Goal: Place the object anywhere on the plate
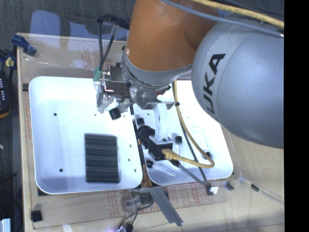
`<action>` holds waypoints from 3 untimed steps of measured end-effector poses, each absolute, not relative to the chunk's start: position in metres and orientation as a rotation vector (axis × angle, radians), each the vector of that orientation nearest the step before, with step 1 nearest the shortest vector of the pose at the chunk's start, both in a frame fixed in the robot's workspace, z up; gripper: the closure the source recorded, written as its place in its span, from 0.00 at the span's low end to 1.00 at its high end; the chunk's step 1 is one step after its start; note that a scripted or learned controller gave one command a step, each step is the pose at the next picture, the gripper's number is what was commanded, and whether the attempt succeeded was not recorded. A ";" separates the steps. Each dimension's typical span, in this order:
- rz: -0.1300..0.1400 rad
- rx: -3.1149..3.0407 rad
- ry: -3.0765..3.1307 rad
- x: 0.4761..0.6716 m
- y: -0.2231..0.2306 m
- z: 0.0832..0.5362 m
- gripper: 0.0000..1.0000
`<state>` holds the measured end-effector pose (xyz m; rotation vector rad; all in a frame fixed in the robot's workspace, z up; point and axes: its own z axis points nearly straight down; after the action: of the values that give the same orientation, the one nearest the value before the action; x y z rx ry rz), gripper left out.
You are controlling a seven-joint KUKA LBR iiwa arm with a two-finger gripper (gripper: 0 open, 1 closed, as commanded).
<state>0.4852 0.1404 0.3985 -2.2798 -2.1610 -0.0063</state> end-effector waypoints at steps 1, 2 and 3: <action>0.009 -1.686 -2.647 0.475 0.195 0.247 1.00; 0.004 -1.590 -2.707 0.476 0.149 0.219 1.00; 0.013 -1.919 -2.481 0.474 0.198 0.122 1.00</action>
<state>0.4739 0.1982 0.1223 -1.9193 -2.4811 0.0129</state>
